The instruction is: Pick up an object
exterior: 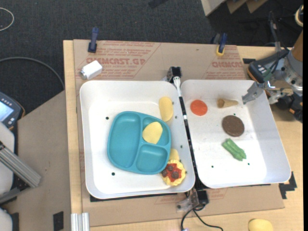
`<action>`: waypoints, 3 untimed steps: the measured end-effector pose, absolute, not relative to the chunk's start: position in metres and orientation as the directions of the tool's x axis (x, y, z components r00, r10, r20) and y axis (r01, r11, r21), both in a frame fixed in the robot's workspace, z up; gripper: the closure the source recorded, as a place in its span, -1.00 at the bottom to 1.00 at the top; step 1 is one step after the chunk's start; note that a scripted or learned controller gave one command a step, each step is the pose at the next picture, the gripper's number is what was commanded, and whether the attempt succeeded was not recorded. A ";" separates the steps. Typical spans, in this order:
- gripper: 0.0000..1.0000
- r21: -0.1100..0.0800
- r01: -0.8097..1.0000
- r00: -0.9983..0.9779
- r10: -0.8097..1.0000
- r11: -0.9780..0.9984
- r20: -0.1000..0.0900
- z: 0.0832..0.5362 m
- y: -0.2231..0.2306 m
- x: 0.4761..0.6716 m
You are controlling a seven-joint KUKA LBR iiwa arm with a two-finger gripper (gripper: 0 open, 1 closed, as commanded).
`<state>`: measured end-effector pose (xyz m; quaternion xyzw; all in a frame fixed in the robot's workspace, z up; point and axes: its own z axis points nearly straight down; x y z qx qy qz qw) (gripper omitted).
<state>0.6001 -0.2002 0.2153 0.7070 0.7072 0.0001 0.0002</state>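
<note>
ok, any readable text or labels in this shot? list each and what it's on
"CAMCAST.G B" or close to it, large red print, partly blurred: cardboard sheet behind the left bin.
Same red print repeats behind the right bin, too faint to read for sure.
Smaller red lines above both prints: too small to read.
White tag on the cardboard: no legible text.

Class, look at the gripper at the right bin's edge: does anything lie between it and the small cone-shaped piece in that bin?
Nothing visible does. The gripper sits at the right bin's upper right, and the cone-shaped piece lies just to its left with bare bin floor between them.
</note>
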 end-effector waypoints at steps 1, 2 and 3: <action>-1.00 -0.007 1.000 0.003 1.000 -0.003 0.004 0.082 -0.198 0.569; 1.00 0.009 1.000 0.001 1.000 -0.001 -0.002 0.102 -0.200 0.574; 1.00 0.004 1.000 0.001 1.000 -0.001 -0.003 0.110 -0.225 0.591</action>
